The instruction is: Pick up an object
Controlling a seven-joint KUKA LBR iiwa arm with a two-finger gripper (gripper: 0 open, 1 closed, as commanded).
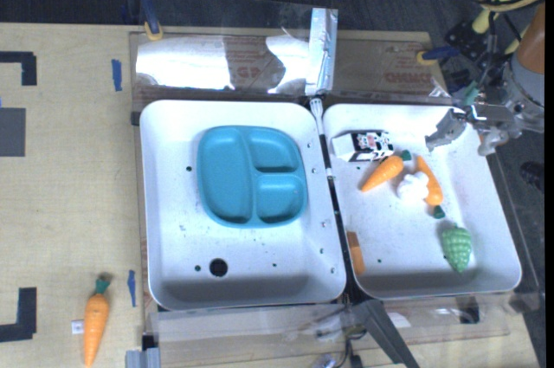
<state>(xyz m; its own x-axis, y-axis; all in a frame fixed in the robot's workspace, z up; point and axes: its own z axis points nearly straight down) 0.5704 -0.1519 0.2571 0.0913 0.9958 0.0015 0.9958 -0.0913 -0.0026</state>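
In the right bin (407, 267) lie an orange carrot (383, 172), a second carrot (429, 184) with a small white piece (407, 187) beside it, a green bumpy fruit (457, 247) and a black-and-white toy (370, 143). My gripper (465, 137) hangs over the bin's far right corner, up and to the right of the carrots. Its fingers stand apart, open, with nothing between them.
The left bin (173, 271) holds a blue divided plate (254, 176) and a small black disc (218, 267). A small orange piece (355, 254) lies against the right bin's left wall. Another toy carrot (95, 319) rests on the bench at lower left. A clear panel (234, 54) stands behind the bins.
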